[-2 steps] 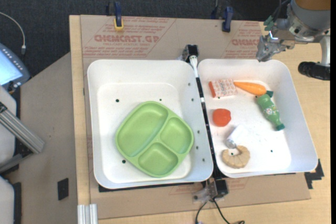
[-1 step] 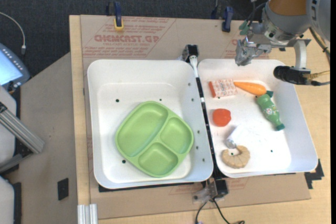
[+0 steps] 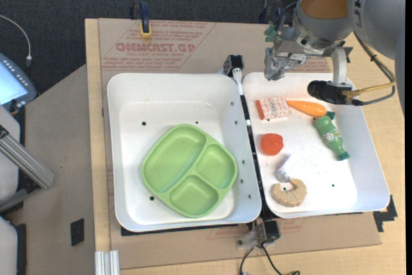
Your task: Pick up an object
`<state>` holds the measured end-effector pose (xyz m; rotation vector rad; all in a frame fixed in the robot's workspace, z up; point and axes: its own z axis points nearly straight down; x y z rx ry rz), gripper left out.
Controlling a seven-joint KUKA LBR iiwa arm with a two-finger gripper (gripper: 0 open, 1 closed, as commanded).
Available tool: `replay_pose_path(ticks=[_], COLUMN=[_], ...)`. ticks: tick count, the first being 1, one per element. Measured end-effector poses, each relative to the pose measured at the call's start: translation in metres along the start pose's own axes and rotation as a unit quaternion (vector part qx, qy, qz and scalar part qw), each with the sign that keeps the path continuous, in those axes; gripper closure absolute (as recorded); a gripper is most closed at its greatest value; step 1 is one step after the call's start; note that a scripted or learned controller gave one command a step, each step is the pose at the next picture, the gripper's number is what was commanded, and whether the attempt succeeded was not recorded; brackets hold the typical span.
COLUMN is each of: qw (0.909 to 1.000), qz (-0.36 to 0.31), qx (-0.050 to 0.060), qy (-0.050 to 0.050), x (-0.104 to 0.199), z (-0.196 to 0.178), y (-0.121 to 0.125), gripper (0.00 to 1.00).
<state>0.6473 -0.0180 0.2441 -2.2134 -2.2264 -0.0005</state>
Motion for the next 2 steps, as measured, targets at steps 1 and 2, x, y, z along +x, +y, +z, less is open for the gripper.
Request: replay_pose_path(ticks=[1,2], qw=[1.0,1.0], qz=[0.0,0.0], qx=[0.001,0.0], qy=[0.0,0.0], x=[0.051,0.104], z=[0.01,0.024], y=[-0.009,-0.003], gripper=[1.0,1.0])
